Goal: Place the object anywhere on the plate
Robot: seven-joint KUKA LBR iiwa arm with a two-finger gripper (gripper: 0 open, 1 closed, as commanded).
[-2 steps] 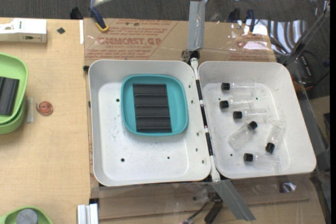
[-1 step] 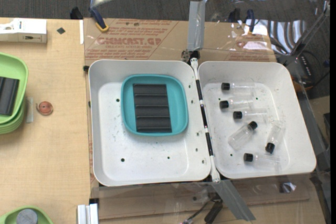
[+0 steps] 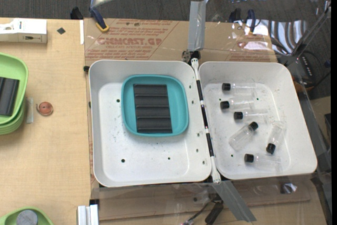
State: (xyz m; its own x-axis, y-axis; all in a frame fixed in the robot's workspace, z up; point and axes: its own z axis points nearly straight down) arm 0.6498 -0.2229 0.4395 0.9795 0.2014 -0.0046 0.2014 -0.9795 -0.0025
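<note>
The teal plate [image 3: 155,106] sits centred in the left bin [image 3: 105,166], white floor open around it; 6 clear vials [image 3: 243,136] lie scattered in the right bin [image 3: 295,160].

Past the far right corner of the right bin [image 3: 238,64], a thin dark rod [image 3: 310,31] slants above a black block [image 3: 308,68]. Alongside that bin's right rim lies a grey bar [image 3: 317,131]. Whether any of these belongs to the robot cannot be told.

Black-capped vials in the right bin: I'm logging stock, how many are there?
6 black-capped vials, all in the right bin. Clear bodies blur; another could be missed.
</note>
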